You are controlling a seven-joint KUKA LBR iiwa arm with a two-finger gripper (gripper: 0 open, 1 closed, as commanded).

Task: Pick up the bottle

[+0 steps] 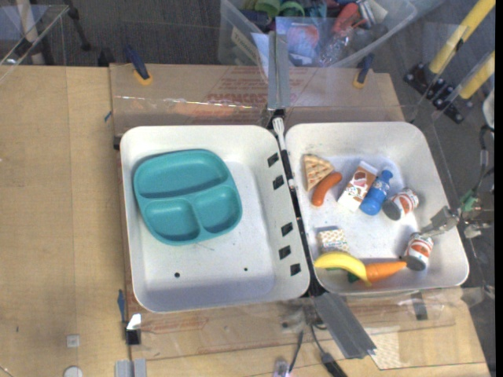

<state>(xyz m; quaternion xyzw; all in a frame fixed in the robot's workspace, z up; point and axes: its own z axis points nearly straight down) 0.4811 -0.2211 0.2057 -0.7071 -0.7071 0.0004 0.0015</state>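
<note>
The bottle [378,192] is blue and lies tilted in the right bin [409,136], between a red and white carton [357,187] and a red and white can [404,203]. My gripper [438,225] reaches in at the bin's right rim, low and just above a second can [419,250]. It is to the right of the bottle and a little nearer the front, and apart from it. Nothing shows in its grasp.
The right bin also holds a waffle slice [316,167], a sausage [326,188], a small box [332,238], a banana [342,264] and a carrot [385,270]. A teal divided plate [186,195] lies in the left bin [251,277]. A clear tub of toys [314,10] stands behind.
</note>
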